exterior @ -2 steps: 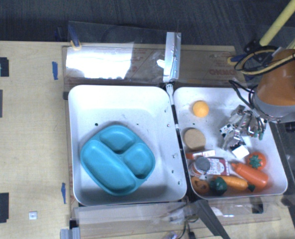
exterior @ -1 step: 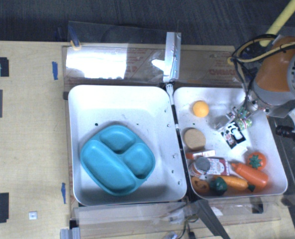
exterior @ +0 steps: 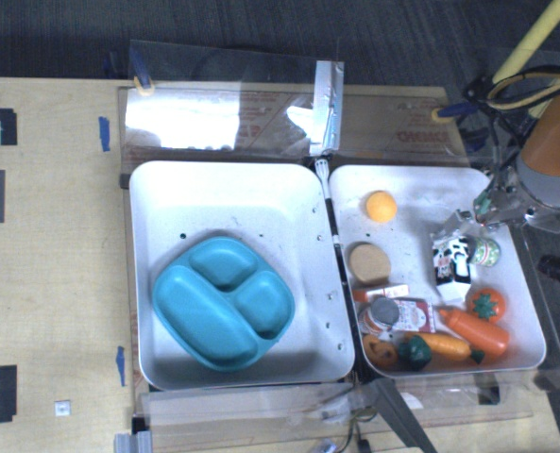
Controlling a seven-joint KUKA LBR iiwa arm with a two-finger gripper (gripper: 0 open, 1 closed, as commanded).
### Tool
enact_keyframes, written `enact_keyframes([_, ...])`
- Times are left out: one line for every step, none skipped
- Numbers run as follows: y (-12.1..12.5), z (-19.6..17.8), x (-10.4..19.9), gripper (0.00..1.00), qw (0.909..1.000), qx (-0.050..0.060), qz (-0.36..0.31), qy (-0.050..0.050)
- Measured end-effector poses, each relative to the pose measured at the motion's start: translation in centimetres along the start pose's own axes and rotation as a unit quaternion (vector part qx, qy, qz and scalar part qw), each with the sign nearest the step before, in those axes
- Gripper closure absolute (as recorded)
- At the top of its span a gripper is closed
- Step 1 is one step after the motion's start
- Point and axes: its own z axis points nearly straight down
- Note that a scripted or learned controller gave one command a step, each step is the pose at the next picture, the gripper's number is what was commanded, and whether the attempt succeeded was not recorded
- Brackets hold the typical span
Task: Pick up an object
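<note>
The right bin holds the loose objects. An orange ball lies near its back. A brown round bun sits by the left wall. A black-and-white toy stands right of centre, with a small greenish round item beside it. A tomato, a carrot, a red-and-white packet and a dark green piece crowd the front. My gripper hangs at the bin's right edge, just above and to the right of the black-and-white toy, with nothing seen in it.
The left bin contains a blue divided plate. A clear plastic panel and a metal bracket stand behind the bins. Cables trail at the back right beside the arm's orange band.
</note>
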Motion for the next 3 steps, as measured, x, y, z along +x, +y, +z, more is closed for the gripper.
enact_keyframes([2.5,0.9,8.0,0.00,0.9956,0.003,-0.093,-0.005])
enact_keyframes([-2.0,4.1,3.9,0.00,0.9899,0.002,-0.141,-0.008])
enact_keyframes([-1.8,2.9,4.0,1.00,0.9899,-0.001,-0.142,-0.008])
